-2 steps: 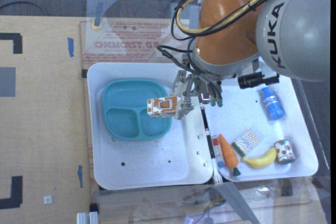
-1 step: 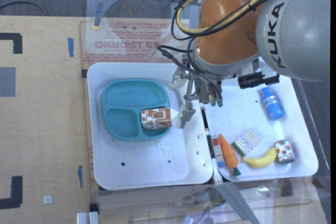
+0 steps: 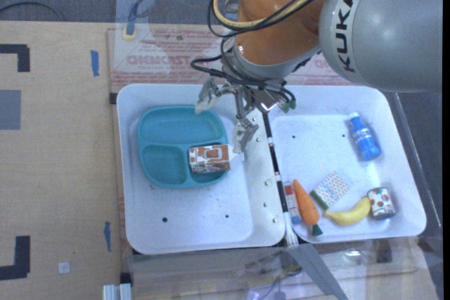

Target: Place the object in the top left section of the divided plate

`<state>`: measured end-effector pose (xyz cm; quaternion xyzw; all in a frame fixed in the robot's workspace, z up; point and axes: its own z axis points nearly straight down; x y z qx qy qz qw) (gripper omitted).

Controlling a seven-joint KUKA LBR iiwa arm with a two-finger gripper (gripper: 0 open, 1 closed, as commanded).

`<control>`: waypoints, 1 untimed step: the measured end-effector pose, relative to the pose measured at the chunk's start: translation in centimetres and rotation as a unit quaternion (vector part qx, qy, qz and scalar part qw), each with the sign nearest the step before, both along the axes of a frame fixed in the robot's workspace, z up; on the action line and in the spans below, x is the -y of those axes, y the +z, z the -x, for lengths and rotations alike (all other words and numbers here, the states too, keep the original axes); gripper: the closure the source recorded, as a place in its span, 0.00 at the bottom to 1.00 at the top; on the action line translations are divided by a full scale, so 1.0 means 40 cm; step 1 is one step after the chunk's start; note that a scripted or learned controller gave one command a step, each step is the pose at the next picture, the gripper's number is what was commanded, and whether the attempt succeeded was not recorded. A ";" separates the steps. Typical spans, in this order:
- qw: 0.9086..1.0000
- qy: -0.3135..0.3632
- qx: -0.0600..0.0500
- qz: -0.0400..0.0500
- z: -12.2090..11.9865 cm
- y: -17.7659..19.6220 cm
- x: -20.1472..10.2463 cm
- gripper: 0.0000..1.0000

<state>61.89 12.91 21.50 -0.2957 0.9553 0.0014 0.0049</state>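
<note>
The carton (image 3: 209, 158) lies in the lower right of your teal divided plate (image 3: 165, 144), in the left bin (image 3: 183, 221). Beyond it, your gripper (image 3: 235, 116) hovers over the plate's right rim, fingers spread, grasping nothing.

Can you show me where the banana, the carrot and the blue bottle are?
banana (image 3: 349, 213), camera view, middle of its yellow curve.
carrot (image 3: 305, 203), camera view, middle of its orange body.
blue bottle (image 3: 364, 140), camera view, its blue body.
</note>
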 end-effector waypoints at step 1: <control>0.998 0.068 0.001 0.000 -0.115 0.208 -0.038 0.00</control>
